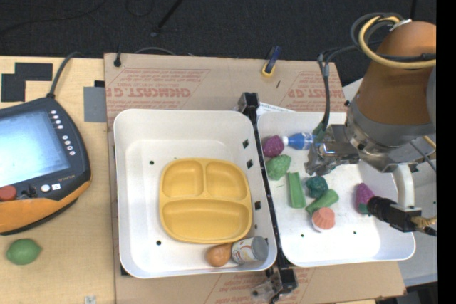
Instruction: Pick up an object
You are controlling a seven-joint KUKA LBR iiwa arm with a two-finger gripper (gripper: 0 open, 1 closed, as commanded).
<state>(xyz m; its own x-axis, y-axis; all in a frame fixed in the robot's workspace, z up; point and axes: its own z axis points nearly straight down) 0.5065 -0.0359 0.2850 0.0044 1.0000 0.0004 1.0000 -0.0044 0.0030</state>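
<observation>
Just above the teal toy (316, 186) hangs the gripper (322, 161).

The arm (395, 89) reaches in from the right, its gripper (320, 159) lowered, pointing left

Two white bins (135, 153) on brown cardboard (185, 85) w/ red print, yellow tray (205, 199), orange ball (219, 255), silver can (249, 250), purple (273, 146), green (296, 190), teal (316, 186) & pink (323, 219) toys, grey arm (395, 103) w/ orange band, green ball (23, 251) on the wood bench.
</observation>
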